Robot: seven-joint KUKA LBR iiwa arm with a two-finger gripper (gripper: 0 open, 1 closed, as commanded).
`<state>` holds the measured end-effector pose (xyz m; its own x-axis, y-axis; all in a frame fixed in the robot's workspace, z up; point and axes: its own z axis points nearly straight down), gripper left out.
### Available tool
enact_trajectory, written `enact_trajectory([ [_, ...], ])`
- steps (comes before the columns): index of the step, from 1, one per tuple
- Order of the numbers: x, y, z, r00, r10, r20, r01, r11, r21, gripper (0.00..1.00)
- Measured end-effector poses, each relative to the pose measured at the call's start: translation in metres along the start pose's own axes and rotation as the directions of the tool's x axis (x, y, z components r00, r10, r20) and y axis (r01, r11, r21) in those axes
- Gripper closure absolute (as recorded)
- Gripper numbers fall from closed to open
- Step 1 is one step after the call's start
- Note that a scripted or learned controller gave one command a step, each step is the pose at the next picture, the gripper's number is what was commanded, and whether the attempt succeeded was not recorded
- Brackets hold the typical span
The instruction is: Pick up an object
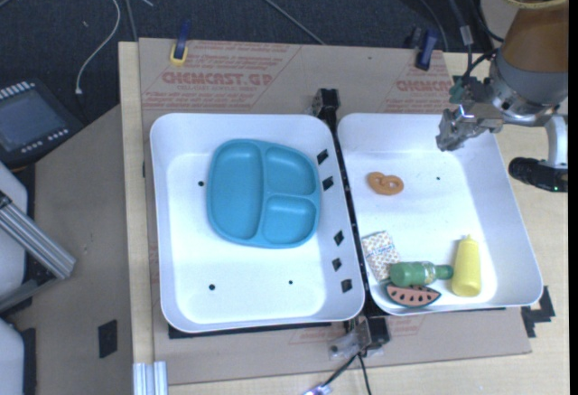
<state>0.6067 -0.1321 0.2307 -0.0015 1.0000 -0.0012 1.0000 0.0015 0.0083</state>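
The right bin [488,176] holds a brown pretzel [385,183] near its middle left. Along its front lie a patterned packet [381,249], a green bottle [417,273] on its side, a watermelon slice [413,296] and a yellow bottle [466,266]. My gripper [452,136] hangs over the bin's back right part, to the right of and behind the pretzel, with nothing visible between its fingers. The arm's orange band [539,32] rises above it at the right edge.
The left bin [181,203] carries a blue divided plate [264,192]. Black clips [325,102] sit along the seam between the bins. Cardboard [226,63] lies under both bins, and cables run across the dark floor behind.
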Motion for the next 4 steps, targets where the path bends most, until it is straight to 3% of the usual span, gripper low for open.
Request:
enact_trajectory([
  [1,-0.005,0.006,-0.064,1.000,0.000,0.001,0.000,1.000,-0.001,1.00],
  [2,0.051,0.016,-0.057,1.000,-0.005,-0.003,0.005,1.000,0.007,1.00],
  [4,0.153,0.012,-0.012,1.000,-0.004,-0.004,0.004,1.000,0.013,1.00],
])
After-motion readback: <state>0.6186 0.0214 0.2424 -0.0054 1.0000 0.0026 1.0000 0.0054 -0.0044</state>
